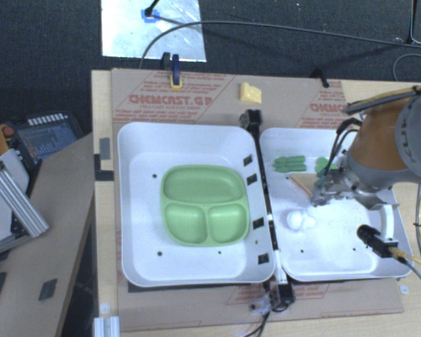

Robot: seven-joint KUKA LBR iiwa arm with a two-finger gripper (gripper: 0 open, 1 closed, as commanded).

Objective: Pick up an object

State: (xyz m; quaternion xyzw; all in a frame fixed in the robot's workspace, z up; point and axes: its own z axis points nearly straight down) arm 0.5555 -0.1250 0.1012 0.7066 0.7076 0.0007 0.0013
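On the left, a shallow white plastic bin [137,188] bears a pale green three-compartment plastic tray [202,203], lying flat near its middle. Across the black divider between the bins, the right shallow white bin [337,255] carries the loose pieces: a small ridged green object [289,163] near its upper left, a thin tan wooden stick [299,182] just below that, a second small green scrap [322,166] close to the arm, and a small round white lump [296,220] toward the lower middle.

Further right, the grey arm's two-finger gripper [324,192] hangs low over the right bin, near the end of the stick and above the white lump. Its hand is too dark and blurred against the wrist to say whether it stands wide or narrow, and nothing can be seen in it.

For a clean pick, I would judge the white lump the easiest target: it sits apart from the others, so a straight descent centred on it should close without nudging a neighbour.

Part of the stick and the green scrap lie under the wrist, and the arm is cut off at the right edge.
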